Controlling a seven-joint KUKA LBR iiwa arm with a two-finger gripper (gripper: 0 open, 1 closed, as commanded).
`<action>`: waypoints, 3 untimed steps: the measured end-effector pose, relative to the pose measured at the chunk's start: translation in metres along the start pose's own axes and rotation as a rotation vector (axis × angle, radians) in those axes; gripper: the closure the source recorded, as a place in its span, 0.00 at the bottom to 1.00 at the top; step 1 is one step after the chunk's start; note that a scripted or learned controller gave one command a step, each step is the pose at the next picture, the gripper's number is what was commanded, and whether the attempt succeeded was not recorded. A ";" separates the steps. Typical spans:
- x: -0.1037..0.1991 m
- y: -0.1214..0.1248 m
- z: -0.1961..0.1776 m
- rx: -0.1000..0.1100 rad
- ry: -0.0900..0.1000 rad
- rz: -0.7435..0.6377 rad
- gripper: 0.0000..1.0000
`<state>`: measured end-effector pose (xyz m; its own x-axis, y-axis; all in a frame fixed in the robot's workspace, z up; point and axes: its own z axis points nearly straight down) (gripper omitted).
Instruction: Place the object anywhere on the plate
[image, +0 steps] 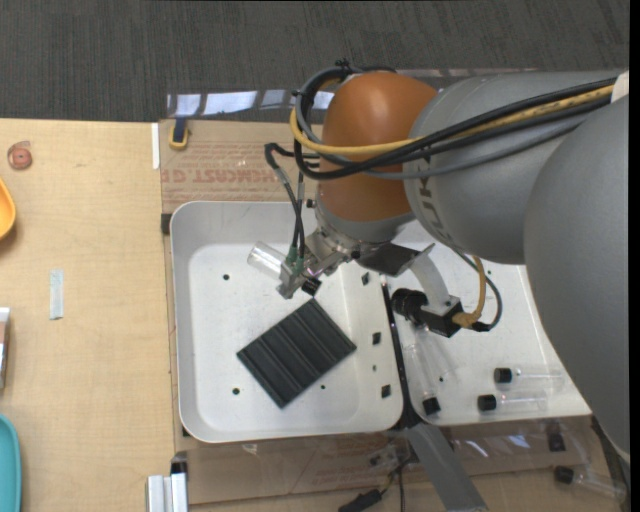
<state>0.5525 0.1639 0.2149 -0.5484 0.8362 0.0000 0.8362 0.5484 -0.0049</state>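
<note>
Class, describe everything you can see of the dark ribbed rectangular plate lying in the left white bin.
The dark ribbed rectangular plate is flat and charcoal black, with parallel grooves running along its length; it looks like plastic or rubber. It lies flat on the floor of the left white bin, turned diagonally to the walls. Nothing rests on it. The gripper hovers just beyond its upper corner, not touching it.

You have a light wooden bench (90, 300) carrying two shallow white bins side by side. The left bin (200, 400) and the right bin (530, 395) touch along a shared inner wall. Beyond them a flat sheet of brown cardboard (230, 170) lies on the bench. At the bench's left edge you see an orange item (5, 215) and a teal one (8, 465), both cut off.
</note>
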 end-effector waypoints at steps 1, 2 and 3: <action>0.000 0.000 0.000 0.000 0.000 0.000 0.00; 0.018 0.038 -0.142 -0.007 -0.005 -0.759 0.00; 0.016 0.039 -0.151 -0.009 -0.007 -0.758 1.00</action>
<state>0.5766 0.1994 0.3655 -0.9730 0.2307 -0.0059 0.2307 0.9730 0.0020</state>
